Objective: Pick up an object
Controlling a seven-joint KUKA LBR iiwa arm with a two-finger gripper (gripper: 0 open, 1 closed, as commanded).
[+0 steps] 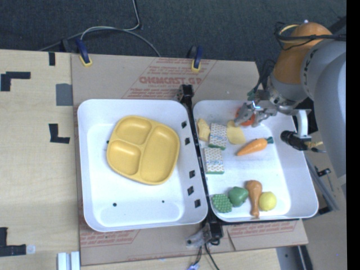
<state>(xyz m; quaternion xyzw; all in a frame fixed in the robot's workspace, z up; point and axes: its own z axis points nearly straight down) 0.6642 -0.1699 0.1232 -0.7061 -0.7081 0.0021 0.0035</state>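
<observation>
My gripper (247, 116) hangs over the far part of the right bin (295, 176), just above a pale yellow chunk (236, 135). A small reddish patch shows at its tip; I cannot tell what it is. An orange carrot (251, 146) lies right in front of the gripper. To the left sit a yellow wedge (203, 131) and two speckled green-edged slabs (214, 159). Along the near side lie a green pepper (238, 196), a green textured piece (221, 203), a brown drumstick (254, 194) and a lemon (268, 201).
The left bin (95, 179) holds a yellow divided plate (143, 149). A black hinge strip (194, 167) runs between the bins. The grey arm (326, 94) fills the right side. Clamps (196, 59) and a cable (112, 30) lie at the bench's far edge.
</observation>
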